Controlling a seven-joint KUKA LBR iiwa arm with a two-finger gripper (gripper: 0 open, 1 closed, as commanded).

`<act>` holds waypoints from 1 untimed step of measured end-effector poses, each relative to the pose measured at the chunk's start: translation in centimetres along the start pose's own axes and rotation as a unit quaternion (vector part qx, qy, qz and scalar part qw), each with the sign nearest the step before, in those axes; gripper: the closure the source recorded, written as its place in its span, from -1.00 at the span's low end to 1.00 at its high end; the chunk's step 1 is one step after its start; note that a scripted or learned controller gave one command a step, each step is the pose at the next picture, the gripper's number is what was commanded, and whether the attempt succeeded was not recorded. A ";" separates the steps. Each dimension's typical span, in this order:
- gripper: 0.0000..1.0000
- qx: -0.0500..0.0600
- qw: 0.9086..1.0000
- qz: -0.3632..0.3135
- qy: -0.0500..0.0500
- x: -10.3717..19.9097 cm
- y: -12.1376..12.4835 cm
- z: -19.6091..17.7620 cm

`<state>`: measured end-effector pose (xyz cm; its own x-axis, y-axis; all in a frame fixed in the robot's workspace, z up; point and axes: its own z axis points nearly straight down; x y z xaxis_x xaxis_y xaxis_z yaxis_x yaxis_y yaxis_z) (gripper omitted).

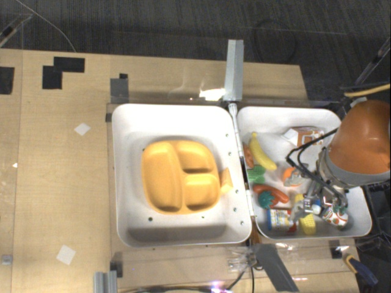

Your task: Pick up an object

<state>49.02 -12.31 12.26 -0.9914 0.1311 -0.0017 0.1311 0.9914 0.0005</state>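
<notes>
Looking down on the tabletop (55,182), I see two white bins side by side. The left bin (131,224) carries a yellow divided tray (180,176) lying flat near its middle. The right bin (351,224) is crowded with small toy items: a banana (261,153) near its upper left, a green piece (256,174) just below it, a red-and-green item (270,196) lower still, a small printed box (279,219) and a yellow block (308,225) by the near wall. My arm's orange band (365,140) hangs over that bin's right side, and the gripper (314,203) is down among the clutter beside the yellow block. I cannot tell how it is set or whether anything is pinched there.
</notes>
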 end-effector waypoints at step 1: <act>-1.00 -0.001 0.991 0.136 -0.006 -9.5 1.6 3.4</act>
<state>58.65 -11.99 8.93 -0.9195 0.3928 -0.0126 0.3928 0.9196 0.0041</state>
